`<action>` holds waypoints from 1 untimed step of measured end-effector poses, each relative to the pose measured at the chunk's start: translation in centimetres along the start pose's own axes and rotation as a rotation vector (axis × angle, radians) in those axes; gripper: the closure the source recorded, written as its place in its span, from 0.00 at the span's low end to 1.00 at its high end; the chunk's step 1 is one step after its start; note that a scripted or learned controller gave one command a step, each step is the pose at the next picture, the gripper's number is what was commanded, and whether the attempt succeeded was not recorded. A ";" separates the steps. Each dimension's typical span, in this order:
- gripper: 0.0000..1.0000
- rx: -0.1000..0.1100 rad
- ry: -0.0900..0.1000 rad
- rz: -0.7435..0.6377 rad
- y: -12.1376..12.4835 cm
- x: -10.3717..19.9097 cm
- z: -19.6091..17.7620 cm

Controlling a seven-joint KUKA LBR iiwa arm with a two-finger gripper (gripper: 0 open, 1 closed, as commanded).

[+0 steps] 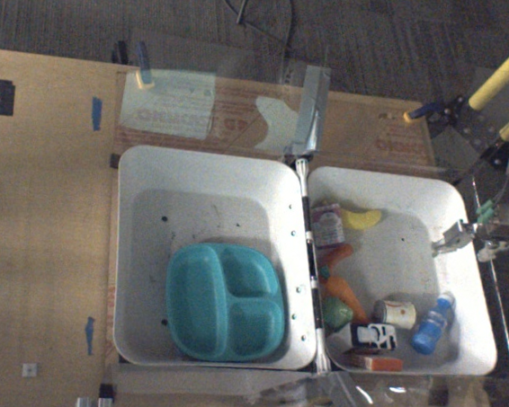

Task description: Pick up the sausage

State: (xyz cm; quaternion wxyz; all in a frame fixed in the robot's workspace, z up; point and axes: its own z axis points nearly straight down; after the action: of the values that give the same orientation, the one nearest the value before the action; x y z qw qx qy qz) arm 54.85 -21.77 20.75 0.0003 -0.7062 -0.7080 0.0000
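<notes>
Reaching from the right bin (474,266) rim, the gripper (455,235) sits far from the sausage (338,252), near the divider under a packet (327,224); finger spacing unreadable; approach low, avoiding the carrot (346,294)

Two bins side by side on the surface (42,248). Left bin (149,178): a divided tray (226,302) toward its near right corner. Right bin (417,202): a banana (362,219) near the far left corner, a small packet (327,225) just left of it against the left wall, a carrot (346,294) nearer; a can (395,312) and a bottle (432,323) toward the near right corner; a small carton (372,336) at the near wall. The hand (455,235) sits at the right bin's right edge.
</notes>
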 end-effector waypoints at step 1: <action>0.00 -0.006 -0.003 0.130 4.9 3.5 12.1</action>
State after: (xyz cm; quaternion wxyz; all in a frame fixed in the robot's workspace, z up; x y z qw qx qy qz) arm 59.74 -18.23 8.69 -0.0028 -0.7505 -0.6608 -0.0012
